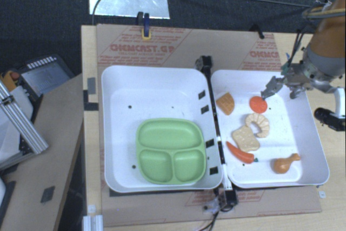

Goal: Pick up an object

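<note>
We see a grey arm (323, 65) with an orange band (328, 35) above the wrist, ending in a grey metal tool (274, 85).

The arm (327, 35) reaches in from the right edge of the bench, near its far right corner. An orange band sits above a grey wrist (319, 70), which leans down toward the left. The gripper (282, 86) hangs above the far part of the right-hand bin, with one grey finger (270, 87) pointing down and to the left.
</note>
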Controlling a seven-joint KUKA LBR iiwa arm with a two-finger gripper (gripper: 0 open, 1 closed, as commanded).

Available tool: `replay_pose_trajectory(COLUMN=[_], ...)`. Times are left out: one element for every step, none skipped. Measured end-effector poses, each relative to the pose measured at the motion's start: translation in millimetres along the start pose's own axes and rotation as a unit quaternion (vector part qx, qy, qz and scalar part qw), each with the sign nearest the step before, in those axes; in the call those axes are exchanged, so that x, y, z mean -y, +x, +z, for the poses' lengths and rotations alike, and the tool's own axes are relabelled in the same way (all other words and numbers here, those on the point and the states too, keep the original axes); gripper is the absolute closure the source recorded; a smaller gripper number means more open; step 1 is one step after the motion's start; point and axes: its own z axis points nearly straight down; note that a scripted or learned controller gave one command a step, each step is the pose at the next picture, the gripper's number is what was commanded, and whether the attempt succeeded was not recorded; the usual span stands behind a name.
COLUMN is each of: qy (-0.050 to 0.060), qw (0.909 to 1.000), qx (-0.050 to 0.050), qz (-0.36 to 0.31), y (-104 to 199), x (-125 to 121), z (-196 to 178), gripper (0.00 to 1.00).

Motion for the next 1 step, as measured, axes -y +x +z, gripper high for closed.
replay_pose_trajectory(qy=[-0.006], qw=[1.0], qx=[0.001], qz=[-0.001], y=[0.3], x=[-2.7], z=[-7.6], gripper=[0.0])
